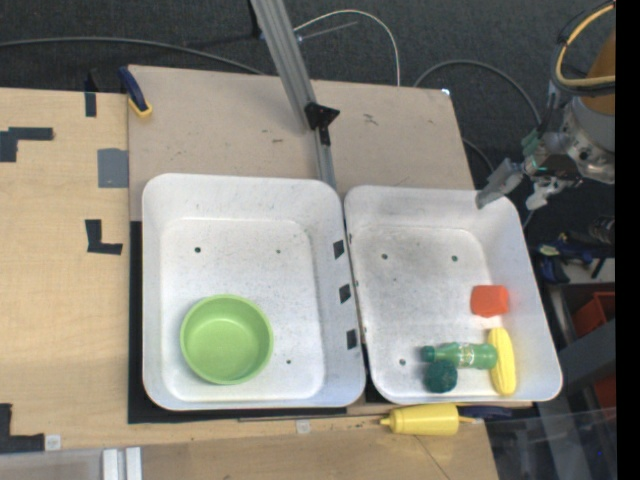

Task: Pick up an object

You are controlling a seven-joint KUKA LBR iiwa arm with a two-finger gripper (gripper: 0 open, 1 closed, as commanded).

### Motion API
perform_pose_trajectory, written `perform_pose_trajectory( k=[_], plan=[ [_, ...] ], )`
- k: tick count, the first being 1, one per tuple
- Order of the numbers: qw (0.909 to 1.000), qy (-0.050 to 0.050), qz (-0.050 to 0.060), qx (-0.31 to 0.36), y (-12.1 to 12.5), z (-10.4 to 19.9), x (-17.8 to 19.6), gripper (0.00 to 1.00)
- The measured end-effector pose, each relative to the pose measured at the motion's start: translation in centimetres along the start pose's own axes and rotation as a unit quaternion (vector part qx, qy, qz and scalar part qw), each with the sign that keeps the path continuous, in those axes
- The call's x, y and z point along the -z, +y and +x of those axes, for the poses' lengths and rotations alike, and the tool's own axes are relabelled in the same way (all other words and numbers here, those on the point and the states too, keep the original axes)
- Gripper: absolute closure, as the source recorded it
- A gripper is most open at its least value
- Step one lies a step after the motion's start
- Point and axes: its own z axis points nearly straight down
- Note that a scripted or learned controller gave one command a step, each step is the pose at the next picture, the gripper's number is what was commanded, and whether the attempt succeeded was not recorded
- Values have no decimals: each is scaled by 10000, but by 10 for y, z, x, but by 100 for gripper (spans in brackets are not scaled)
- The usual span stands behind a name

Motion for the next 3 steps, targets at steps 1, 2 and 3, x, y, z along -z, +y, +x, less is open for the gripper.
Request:
perform_pose_trajectory(
  k=[1,2,3],
  plan=[
    [10000,-2,2,-2,0,0,0,0],
    [10000,6,31,-3,-8,5,-61,0],
    [10000,9,35,-1,-6,10,-125,0]
  ],
)
